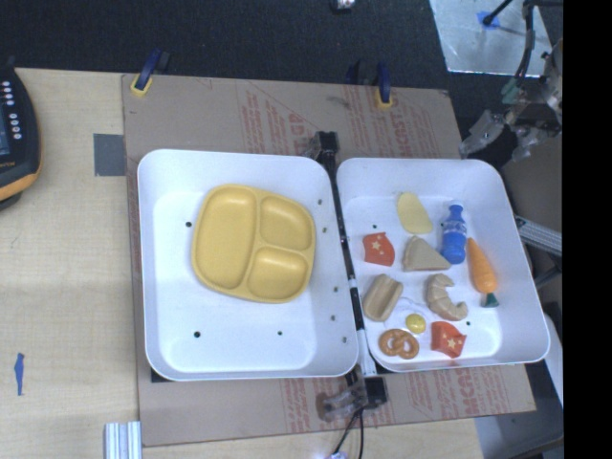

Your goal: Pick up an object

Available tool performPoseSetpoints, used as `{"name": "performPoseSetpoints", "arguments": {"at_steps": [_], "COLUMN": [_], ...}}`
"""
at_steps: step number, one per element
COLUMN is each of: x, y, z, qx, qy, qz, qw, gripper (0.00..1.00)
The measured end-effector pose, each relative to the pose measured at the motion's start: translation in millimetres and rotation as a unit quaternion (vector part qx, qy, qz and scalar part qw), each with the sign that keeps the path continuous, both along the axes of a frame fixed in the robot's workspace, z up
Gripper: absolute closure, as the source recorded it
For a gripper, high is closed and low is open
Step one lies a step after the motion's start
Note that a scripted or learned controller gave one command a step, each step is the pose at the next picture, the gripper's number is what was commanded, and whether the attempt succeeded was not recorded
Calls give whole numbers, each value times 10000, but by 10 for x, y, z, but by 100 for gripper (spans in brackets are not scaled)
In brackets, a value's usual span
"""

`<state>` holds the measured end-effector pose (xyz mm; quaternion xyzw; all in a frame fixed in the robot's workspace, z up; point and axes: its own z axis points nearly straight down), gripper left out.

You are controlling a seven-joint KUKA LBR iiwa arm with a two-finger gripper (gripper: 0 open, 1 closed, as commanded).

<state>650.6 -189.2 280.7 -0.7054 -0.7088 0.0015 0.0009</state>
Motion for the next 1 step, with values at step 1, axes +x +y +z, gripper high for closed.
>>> {"name": "performPoseSetpoints", "arguments": {"at_steps": [1], "x": [-236], "y": [-228], "z": [-1387], "qx": [14], "qy": [72], "qz": [-13], "qw": [10000], "gripper": [0]}}
